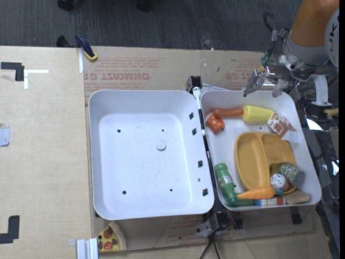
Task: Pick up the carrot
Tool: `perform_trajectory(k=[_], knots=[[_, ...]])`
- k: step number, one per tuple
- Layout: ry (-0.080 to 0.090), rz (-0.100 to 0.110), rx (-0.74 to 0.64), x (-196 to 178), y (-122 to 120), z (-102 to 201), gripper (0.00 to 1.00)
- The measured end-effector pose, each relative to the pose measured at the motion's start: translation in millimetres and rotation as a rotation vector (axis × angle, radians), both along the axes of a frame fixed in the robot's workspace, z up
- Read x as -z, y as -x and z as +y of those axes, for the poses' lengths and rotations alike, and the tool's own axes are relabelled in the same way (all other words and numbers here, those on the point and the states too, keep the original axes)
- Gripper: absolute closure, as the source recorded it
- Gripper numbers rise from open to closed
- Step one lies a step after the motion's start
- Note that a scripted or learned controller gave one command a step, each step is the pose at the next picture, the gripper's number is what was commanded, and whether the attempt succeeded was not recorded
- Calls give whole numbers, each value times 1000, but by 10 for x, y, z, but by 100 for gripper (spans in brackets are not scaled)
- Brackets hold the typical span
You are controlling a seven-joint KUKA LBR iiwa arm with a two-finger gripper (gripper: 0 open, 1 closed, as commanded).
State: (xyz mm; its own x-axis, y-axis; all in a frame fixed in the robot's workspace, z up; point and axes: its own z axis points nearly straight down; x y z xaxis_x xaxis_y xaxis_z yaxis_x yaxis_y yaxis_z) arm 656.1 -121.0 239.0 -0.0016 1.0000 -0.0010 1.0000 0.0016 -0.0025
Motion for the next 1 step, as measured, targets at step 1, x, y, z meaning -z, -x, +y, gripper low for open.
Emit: perform_trajectory(k=[1], knots=[[-1,1,-49,1244,567,238,0]])
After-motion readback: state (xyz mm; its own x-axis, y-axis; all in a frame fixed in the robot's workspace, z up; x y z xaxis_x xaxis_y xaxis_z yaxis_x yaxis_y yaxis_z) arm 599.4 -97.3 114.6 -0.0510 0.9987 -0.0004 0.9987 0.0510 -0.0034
